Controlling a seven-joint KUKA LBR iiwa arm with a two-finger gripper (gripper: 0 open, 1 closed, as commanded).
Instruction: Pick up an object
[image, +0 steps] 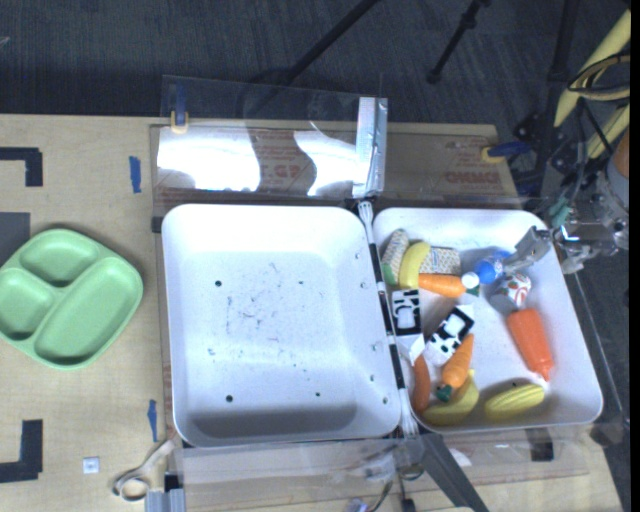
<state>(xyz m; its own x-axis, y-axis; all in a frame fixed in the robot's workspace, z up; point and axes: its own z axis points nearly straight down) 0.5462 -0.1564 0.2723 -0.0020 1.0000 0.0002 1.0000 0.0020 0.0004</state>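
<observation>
objects: toy foods crowd the right bin (585, 345), well apart from the bare left bin (270, 320).
arm pose: the arm (590, 232) reaches in from the right edge at the right bin's upper right corner, wrist low over the rim; its metal gripper (528, 250) points left and down into the bin.
finger state: cannot tell whether they are spread or pressed together; nothing is seen pinched.
near the tip: a blue piece (489, 270) and a small white and red piece (517, 291) sit just beside the gripper.
other items: a large carrot (531, 340) lies along the right side; a small carrot (441, 284) lies beside a yellow corn-like piece (413, 262); two yellow lemons (514, 399) sit at the near wall.
around: a green divided plate (68, 297) rests on the bench left of the bins.
hard to make out: the arm is cut off by the right edge; the white and red piece is too small to identify.
</observation>
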